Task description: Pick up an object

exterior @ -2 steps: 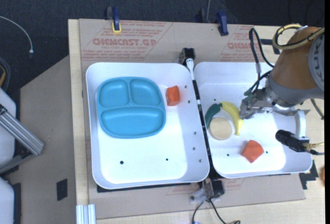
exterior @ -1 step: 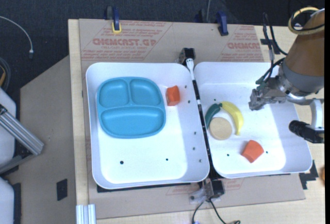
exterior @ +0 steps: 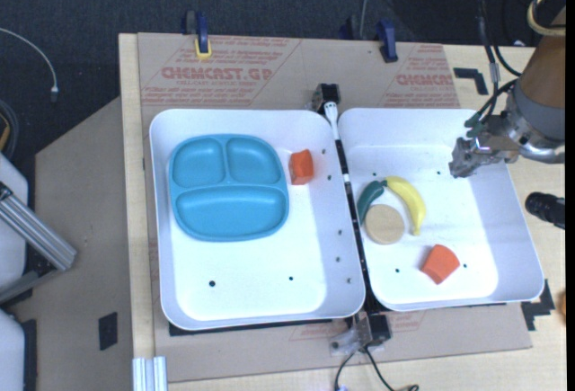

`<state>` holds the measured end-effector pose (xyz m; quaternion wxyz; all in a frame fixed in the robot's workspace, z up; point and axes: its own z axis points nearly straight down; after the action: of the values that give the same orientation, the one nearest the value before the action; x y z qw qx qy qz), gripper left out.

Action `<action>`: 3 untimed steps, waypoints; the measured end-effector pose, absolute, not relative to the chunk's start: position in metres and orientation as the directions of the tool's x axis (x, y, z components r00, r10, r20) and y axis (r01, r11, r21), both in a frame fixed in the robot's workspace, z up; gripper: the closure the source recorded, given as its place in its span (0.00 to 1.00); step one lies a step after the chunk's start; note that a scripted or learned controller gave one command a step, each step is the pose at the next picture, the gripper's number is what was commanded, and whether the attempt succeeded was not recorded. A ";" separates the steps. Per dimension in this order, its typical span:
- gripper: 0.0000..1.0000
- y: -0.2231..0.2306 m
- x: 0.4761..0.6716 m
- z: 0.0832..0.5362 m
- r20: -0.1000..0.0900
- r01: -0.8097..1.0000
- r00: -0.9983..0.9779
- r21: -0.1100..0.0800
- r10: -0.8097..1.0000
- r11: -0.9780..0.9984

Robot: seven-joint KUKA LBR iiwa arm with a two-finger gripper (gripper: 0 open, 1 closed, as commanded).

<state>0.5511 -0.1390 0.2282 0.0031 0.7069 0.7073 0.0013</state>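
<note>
From above, the arm [exterior: 544,84] is reaching in from the right, and its gripper [exterior: 467,157] is hanging over the upper right part of the right bin [exterior: 503,286], well apart from the things lying there. Nothing is showing between its tips; whether it is released or clenched, I cannot tell.

In that bin, a yellow banana [exterior: 409,200] is lying near the middle, with a green piece [exterior: 369,196] just beside it on the left and a round tan disc [exterior: 386,223] touching both from below. An orange block [exterior: 440,263] is sitting nearer the front edge, apart from the others.

In the left bin [exterior: 252,299], a blue divided plate [exterior: 229,185] is resting flat, and a small orange block [exterior: 301,166] is standing just beside its right rim.
</note>
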 end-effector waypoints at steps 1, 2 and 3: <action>1.00 -0.139 0.553 0.282 -0.003 1.000 -0.001 0.008 1.000 0.001; 1.00 -0.087 0.560 0.265 0.002 1.000 -0.005 -0.002 1.000 0.005; 1.00 -0.032 0.564 0.268 0.002 1.000 -0.007 0.001 1.000 0.007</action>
<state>0.5636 -0.0319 0.2681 -0.0005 0.7047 0.7095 0.0009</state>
